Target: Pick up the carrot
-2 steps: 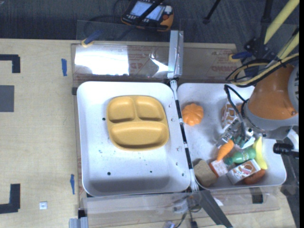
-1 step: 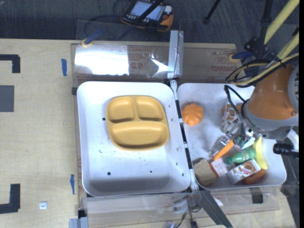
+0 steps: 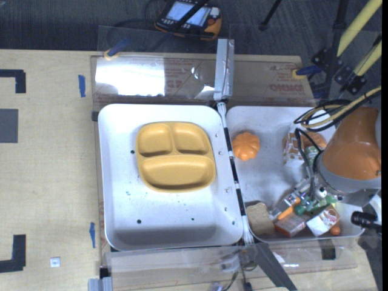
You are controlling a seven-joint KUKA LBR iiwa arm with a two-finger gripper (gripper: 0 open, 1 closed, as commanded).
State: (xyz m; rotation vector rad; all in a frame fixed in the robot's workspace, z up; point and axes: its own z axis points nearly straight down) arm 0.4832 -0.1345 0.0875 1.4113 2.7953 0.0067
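Looking down on 2 bins. Left bin (image 3: 118, 162): yellow plate (image 3: 176, 155) with 3 wells. Right bin (image 3: 267, 117): round orange item (image 3: 245, 145) near the divider, packet (image 3: 295, 147) further right, and a tight heap at the near edge.

Carrot (image 3: 284, 211): taken to be the small orange sliver in that heap, between tan lump (image 3: 257, 214) and red box (image 3: 290, 225), touching or nearly touching both. Identification uncertain; small and partly covered.

Arm (image 3: 354, 144) low over the right bin's near right corner. Gripper (image 3: 306, 200) down in the heap, just beside the carrot on its right. Grip state: cannot tell, tool end lost in clutter. No carrot seen held.

Judged step: closing in for the grasp, lift not yet done.

Risks from here:
- Wrong item taken. Cause: red box and white pack (image 3: 320, 224) right under the tool, closer to it than the carrot.
- 2 items lifted together. Cause: tight packing of the heap.
- Carrot pushed aside or under the tan lump. Cause: descent off to its right.
- Slip on lifting. Cause: thin, tapered shape and a poor hold near 1 end.
- Contact with the bin's near wall. Cause: heap hard against it.
- Mistaken target. Cause: round orange item of the same colour.
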